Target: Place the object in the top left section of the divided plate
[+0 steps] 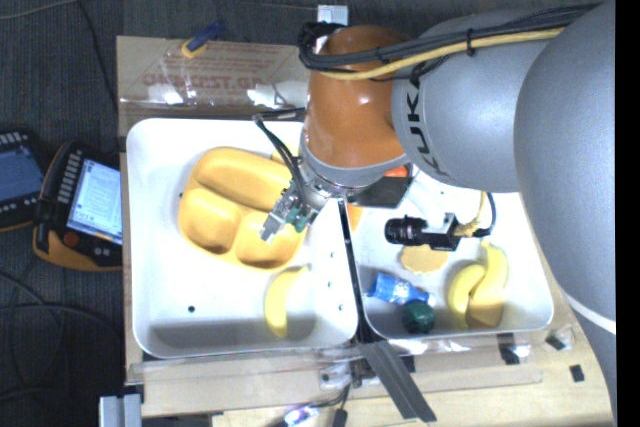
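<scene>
A yellow divided plate lies in the left bin, with its sections facing up. A yellow banana rests on the bin floor just below and right of the plate. The arm's orange wrist hangs over the wall between the bins. My gripper points down-left over the plate's right edge, above the banana. The wrist hides the fingertips.
The right bin holds yellow banana-like pieces, a blue item, a dark green item and a round tan piece. A black cylinder juts from the arm. Cardboard lies behind the bins.
</scene>
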Controlling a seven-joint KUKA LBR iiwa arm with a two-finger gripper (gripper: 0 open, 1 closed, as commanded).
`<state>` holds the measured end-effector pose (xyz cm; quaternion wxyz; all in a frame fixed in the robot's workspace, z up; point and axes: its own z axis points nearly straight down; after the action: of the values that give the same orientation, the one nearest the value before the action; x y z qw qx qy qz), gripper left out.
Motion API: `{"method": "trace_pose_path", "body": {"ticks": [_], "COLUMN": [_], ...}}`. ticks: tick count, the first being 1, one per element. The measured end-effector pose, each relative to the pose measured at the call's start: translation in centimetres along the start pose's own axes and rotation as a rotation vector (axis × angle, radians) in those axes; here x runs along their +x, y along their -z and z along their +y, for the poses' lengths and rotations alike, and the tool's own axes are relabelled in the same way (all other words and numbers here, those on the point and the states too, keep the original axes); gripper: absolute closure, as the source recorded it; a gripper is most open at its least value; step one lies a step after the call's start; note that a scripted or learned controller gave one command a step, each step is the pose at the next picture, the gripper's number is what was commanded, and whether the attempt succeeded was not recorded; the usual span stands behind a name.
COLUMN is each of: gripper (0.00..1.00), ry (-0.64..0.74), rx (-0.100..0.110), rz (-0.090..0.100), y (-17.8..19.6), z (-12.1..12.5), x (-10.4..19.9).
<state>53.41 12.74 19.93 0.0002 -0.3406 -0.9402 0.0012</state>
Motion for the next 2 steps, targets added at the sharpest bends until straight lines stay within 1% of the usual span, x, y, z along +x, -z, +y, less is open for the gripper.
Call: {"method": "trace_pose_path", "body": {"ticks": [1, 2], "gripper": [1.0, 1.0], "ry": [-0.166, 0.336], "rx": [0.001, -0.011], "rz": [0.004, -0.005], "y": [-5.8, -9.5], "z": [0.0, -2.3], "x": [6.8, 2.1]}}
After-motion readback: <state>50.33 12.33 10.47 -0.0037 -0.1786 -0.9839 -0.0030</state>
